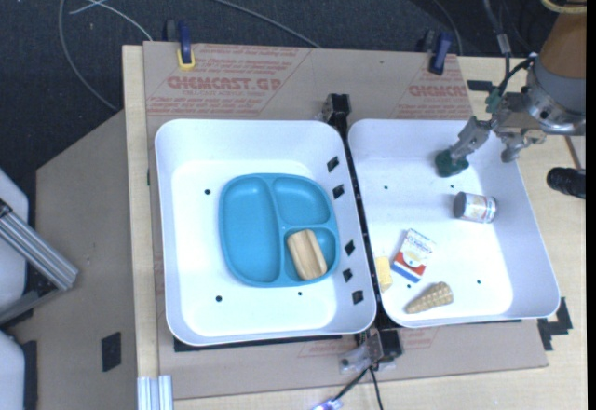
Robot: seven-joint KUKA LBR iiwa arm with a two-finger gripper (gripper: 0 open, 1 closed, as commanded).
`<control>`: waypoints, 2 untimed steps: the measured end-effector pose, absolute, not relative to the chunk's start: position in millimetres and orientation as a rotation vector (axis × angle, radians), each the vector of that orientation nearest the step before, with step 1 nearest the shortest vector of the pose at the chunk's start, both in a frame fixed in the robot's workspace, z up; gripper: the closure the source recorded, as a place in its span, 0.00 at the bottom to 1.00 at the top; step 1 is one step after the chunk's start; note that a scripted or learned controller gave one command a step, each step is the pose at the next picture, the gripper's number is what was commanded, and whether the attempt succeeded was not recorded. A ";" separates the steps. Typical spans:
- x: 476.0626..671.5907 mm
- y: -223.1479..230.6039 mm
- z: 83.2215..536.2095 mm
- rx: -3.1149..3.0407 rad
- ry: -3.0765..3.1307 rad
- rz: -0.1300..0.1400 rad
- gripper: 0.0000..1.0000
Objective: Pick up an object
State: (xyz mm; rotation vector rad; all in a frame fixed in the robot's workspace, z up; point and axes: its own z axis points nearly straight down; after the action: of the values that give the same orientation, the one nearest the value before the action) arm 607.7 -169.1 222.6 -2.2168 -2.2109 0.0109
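Camera view: the two-finger gripper (453, 159) hangs over the upper part of the right-hand shallow white bin (526, 212), its tip at a small dark green object (448, 163); whether the pincer is wide, narrow or closed on it cannot be told. Loose below it lie a small grey-and-white canister (475, 207), a red, white and blue packet (411, 259) and a tan ridged cone (428, 297).

The left-hand bin holds a blue divided plastic tray (256, 226) bearing a tan bread-like roll (306, 252).

Judgement: approach or grasp stage. The next move calls for a confirmed closure on the green object, then a straight lift.
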 end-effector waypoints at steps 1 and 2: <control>610.4 -168.8 229.8 -2.221 -2.222 0.000 0.00; 608.3 -169.4 187.8 -2.218 -2.218 0.003 0.00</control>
State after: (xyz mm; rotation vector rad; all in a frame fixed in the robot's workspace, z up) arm 608.3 -169.4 187.8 -2.2180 -2.2184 0.0034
